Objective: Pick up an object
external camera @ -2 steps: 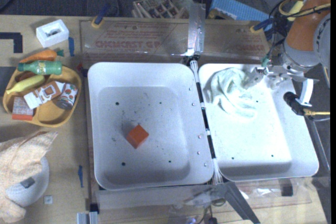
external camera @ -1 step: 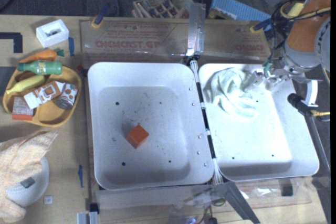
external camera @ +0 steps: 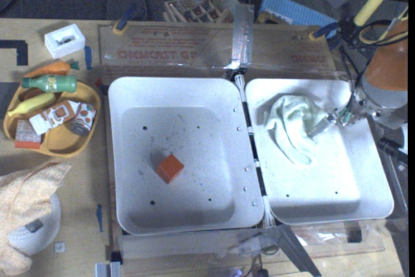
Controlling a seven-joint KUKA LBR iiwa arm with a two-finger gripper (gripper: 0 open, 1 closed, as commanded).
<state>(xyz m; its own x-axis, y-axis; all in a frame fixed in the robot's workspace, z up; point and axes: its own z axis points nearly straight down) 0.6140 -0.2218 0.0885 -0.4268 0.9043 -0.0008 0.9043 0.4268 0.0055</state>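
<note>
From the camera view, two shallow white bins sit side by side on the bench, their inner rims touching along a central seam. The left bin [external camera: 130,107] carries an orange block [external camera: 170,168] on its flat floor, a little below the middle and tilted on one corner in plan; it stands well apart from every wall, with bare floor all around it. The right bin [external camera: 337,198] holds a crumpled pale-green and white cloth [external camera: 292,126] in its upper left part, near the seam-side wall and the far wall; the lower half of that bin's floor is bare. The arm comes in over the right rim, its orange band [external camera: 389,68] above the bin's far right corner. The gripper [external camera: 319,127] is low at the cloth's right edge, its tip touching or just beside the fabric. Whether the jaws are apart or together cannot be told from here, nor whether any cloth lies between them.

Outside the bins, a yellow bowl [external camera: 71,147] of small items sits to the left.
</note>
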